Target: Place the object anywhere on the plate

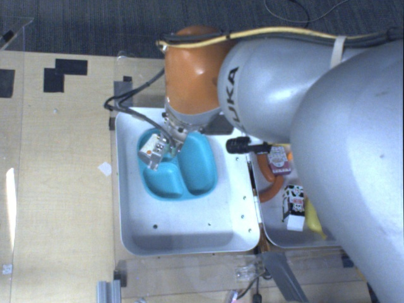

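A blue divided plate (pixel 189 169) lies in the upper half of the left white bin (pixel 189 232). My gripper (pixel 153 153) hangs over the plate's left compartment, close to its surface. The orange wrist band and the grey arm cover the plate's far edge. No object is visible between the fingers from this angle. Loose objects lie in the right bin (pixel 273 232): a small red and white packet (pixel 279 160), an orange curved piece (pixel 267 183), a black and white cow-patterned carton (pixel 293 208) and a yellow piece (pixel 314 221).
The arm's bulk covers most of the right bin. The left bin's floor below the plate is bare white. A wooden bench (pixel 57 188) stretches to the left of the bins.
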Robot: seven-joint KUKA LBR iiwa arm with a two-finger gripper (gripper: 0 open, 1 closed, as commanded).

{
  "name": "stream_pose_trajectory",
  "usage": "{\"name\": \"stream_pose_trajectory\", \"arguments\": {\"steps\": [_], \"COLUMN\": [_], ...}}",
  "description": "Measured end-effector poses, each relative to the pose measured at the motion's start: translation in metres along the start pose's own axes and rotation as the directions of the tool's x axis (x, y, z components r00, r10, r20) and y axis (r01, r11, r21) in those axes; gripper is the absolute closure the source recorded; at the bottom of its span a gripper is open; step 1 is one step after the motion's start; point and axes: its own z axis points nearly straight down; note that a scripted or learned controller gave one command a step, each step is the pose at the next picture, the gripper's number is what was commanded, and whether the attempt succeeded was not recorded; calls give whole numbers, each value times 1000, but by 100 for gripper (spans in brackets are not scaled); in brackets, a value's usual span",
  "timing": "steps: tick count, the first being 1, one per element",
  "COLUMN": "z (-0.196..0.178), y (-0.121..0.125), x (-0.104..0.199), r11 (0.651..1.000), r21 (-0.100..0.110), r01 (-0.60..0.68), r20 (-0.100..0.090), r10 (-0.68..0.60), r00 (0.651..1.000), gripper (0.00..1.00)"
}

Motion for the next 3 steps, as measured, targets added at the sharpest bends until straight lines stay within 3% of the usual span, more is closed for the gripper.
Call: {"name": "stream_pose_trajectory", "arguments": {"steps": [1,2,3], "z": [-52,-114,-66], "y": [-8,-81,-44], "x": [43,69,20], "r11": [949,882,851], "r21": [-2,-1,0], "r01": [316,471,525], "r20": [3,4,2], "r10": [-316,-471,-525], "r00": [949,882,851], "gripper": [100,100,100]}}
